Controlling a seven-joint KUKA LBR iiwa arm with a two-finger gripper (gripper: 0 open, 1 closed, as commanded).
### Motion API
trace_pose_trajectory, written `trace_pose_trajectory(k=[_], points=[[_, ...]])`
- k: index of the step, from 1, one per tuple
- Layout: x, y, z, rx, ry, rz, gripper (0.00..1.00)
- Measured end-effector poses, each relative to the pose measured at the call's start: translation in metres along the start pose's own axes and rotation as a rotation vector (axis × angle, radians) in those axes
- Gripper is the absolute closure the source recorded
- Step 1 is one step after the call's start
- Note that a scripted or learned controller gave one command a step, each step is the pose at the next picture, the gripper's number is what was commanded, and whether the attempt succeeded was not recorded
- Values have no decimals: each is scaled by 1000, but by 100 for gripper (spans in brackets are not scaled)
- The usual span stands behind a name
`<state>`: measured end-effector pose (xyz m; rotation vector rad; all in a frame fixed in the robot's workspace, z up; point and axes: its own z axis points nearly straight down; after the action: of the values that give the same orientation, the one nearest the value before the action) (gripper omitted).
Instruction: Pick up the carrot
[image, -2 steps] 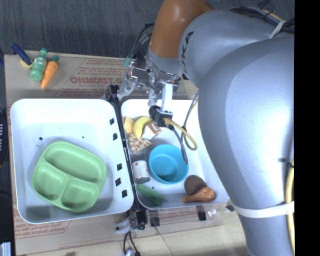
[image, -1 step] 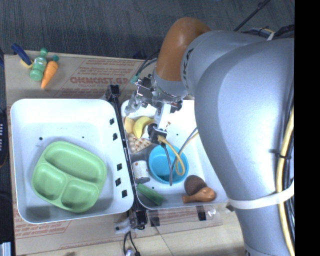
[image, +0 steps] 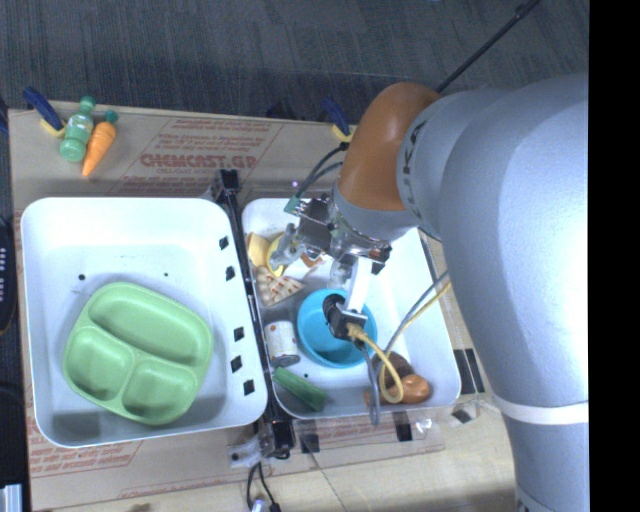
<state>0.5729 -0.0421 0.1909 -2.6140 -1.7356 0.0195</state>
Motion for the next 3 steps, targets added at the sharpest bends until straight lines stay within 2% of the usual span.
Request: trace_pose_trajectory(k=[1, 2, 3], points=[[-10, 26, -102, -11, 5, -190, 0], [50, -37, 3, 3, 2, -375, 0], [42, 39, -70, -11, 2, -546, 0]])
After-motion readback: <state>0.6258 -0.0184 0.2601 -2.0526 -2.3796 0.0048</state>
